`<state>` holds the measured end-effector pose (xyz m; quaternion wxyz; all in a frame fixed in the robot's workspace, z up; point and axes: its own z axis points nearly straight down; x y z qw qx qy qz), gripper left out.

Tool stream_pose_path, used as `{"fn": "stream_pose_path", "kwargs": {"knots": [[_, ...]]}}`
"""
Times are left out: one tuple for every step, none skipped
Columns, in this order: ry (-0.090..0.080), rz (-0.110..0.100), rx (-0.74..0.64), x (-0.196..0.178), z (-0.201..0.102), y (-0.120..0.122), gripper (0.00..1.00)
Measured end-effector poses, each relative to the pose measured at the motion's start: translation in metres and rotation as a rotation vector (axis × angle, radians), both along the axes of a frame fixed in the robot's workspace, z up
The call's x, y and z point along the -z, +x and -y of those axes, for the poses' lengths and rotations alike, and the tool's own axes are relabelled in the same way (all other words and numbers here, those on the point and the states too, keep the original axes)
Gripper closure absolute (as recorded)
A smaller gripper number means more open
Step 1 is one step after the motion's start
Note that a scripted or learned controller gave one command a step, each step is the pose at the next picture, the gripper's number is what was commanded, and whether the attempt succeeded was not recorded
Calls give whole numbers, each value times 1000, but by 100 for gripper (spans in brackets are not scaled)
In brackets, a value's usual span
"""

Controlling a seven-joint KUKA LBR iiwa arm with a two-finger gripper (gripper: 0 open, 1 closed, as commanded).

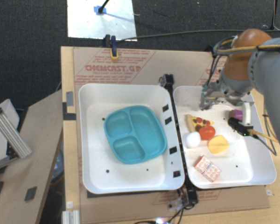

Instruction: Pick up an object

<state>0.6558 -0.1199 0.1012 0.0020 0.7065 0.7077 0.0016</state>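
— Sitting in the right bin (266,171): pizza slice (198,122), tomato (206,132), white egg (193,139), yellow piece (218,144), patterned block (208,168).

— Gripper (206,101) hovering just above the pizza slice, carrying nothing. Probably approaching. Needing a descent next, then a pinch.

— Teal divided plate (135,133) lying alone in the left bin (91,125).

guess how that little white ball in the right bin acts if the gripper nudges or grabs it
The white ball looks round and smooth, so it probably rolls when nudged and may squirt out of a two-finger pinch. It sits against the red tomato and near the pizza slice, which might block rolling that way.
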Motion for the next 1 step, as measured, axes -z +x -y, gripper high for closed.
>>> {"fn": "stream_pose_path", "kwargs": {"knots": [[-1, 2, 1, -49, 8, -1, 100]]}}
